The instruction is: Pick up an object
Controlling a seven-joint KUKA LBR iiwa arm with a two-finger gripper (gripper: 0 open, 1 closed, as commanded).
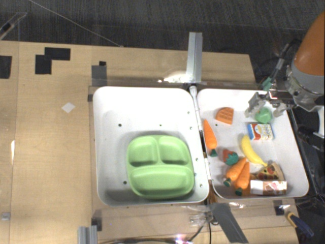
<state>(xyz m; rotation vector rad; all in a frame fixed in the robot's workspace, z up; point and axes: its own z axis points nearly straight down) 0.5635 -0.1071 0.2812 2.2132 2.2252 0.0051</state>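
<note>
My gripper (264, 111) is over the back of the right bin (299, 161), reaching in from the right. Its two grey fingers (253, 105) stand apart, open, on either side of a small green toy (263, 117). I cannot tell whether they touch it. Just below lies a small white and blue carton (260, 131). Further down are a yellow banana (251, 150), an orange wedge (225, 115), a long carrot (209, 136) by the divider, two more carrots (238, 172) and a red and white box (268, 187).
The left bin (109, 105) holds a green divided tray (160, 165). A metal post (195, 60) rises behind the wall between the bins. A brown toy (269, 172) lies near the right bin's front corner.
</note>
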